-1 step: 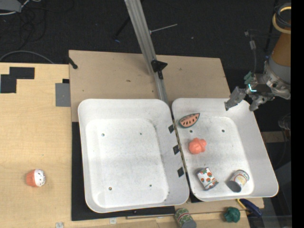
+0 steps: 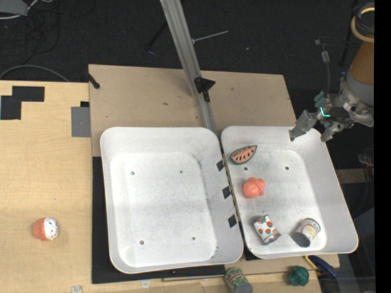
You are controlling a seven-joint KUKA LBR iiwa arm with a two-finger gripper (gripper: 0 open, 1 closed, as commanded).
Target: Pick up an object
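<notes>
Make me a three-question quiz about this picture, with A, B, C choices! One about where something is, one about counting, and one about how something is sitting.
1. Where is the watermelon slice?
A. In the right bin, near its top left corner
B. In the left bin
C. On the wooden table

2. How many things lie in the right bin?
A. Two
B. Four
C. Six

3. Where is the gripper now?
A. Down in the left bin
B. Pressing on the pink toy
C. Above the right bin's top right corner, touching no toy

Answers:
1. A: the slice lies beside the wall where the bins meet.
2. B: the slice, pink toy, spotted can and tipped can.
3. C: it is at that corner, far from every toy.
</notes>
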